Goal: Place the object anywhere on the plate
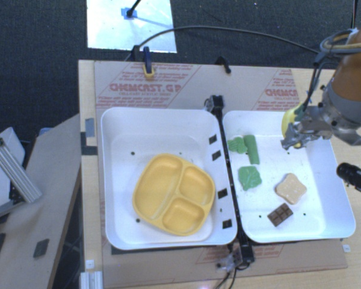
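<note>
Fingers of the gripper (290, 142) are too blurred for us to tell whether they are apart or together. We judge the yellow piece (289, 120) just beside them, in the right bin (340, 218), to be the target: confirm the grasp, lift clear of the divider, then lower over the plate (145, 182). We count one plate, three green pieces, one toast (290, 189), one chocolate (281, 214).

Two white bins (168, 122) side by side on a cardboard sheet (162, 86), aluminium rail (12, 167) at left
</note>
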Available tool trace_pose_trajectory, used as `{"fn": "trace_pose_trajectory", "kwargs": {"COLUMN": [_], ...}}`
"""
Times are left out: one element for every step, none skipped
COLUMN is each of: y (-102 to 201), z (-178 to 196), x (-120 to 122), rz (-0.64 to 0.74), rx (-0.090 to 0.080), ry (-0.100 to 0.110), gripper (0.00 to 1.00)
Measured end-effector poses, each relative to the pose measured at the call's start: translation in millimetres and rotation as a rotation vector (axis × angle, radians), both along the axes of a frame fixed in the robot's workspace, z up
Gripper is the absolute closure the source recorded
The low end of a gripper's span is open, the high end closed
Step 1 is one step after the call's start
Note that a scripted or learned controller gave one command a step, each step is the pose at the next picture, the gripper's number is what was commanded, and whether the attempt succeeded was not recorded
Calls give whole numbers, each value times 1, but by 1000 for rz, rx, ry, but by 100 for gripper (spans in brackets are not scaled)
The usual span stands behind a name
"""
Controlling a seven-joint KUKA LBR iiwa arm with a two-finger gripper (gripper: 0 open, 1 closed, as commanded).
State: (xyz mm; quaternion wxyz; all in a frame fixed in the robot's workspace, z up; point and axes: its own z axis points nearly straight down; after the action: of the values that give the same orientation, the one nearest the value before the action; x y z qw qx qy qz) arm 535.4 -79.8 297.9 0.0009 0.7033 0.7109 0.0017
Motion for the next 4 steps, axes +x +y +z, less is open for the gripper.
{"fn": "trace_pose_trajectory", "kwargs": {"y": [40, 84, 136, 194], "z": [-5, -26, -46, -48], "x": [18, 35, 60, 84], "rz": [-2, -2, -1, -1], "rx": [0, 0, 0, 2], "ry": [1, 3, 2, 1], "gripper": [100, 100, 100, 100]}}
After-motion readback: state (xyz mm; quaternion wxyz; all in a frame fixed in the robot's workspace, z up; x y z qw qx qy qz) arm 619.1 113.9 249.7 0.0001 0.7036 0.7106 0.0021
